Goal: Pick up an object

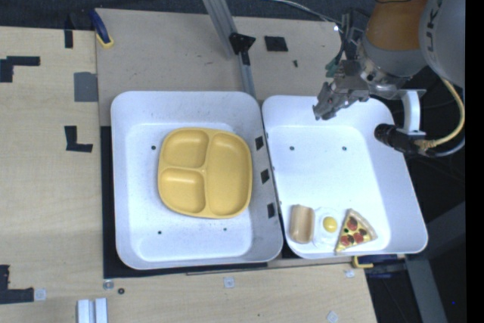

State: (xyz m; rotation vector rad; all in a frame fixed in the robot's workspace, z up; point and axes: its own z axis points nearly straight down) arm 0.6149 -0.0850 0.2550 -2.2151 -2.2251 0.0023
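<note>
- Pizza slice point(355, 230), a toy with red dots on yellow, lies in the right bin point(393, 185) at its near right corner, resting on the bin's floor.
- Just left of it, touching or nearly so, is a fried egg point(329, 225), white with a yellow yolk.
- Left of the egg lies a tan bread roll point(302, 224), close to the bin's near left corner.
- All three sit in a row along the near edge of the right bin.
- The gripper point(324, 111) hangs over the far left part of the right bin, well apart from the row; I cannot tell whether its jaws are open or closed.
- In the left bin point(136, 163), a yellow divided plate point(205, 172) lies about the middle.
- Both bins stand side by side on the table point(166, 49).
</note>
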